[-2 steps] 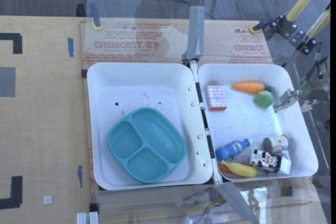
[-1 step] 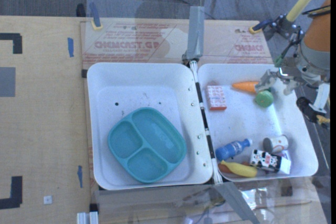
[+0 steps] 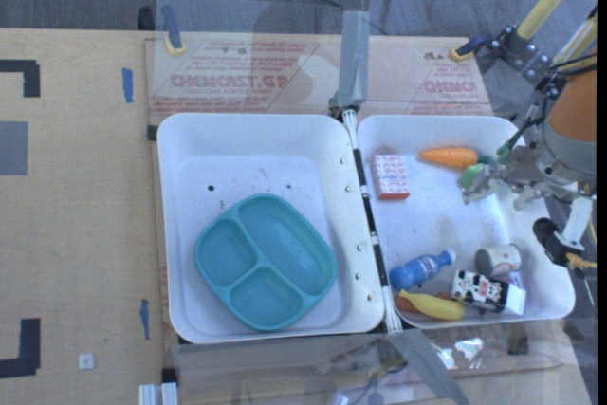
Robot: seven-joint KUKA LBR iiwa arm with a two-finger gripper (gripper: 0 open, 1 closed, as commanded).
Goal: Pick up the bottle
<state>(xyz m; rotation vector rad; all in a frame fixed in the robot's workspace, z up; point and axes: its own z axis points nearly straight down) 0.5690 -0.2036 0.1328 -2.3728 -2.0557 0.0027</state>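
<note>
Blue bottle is lying on its side in the right bin, near the divider, just above a banana. The hand is hovering well apart by the carrot; how far open it is I cannot tell. It should be closing across the bottle's body, clear of the banana.

Two bins sit side by side; the left bin holds a divided plate toward six o'clock; in the right bin, a carrot lies at twelve, a box at ten, the bottle at seven, a banana just below it.
</note>
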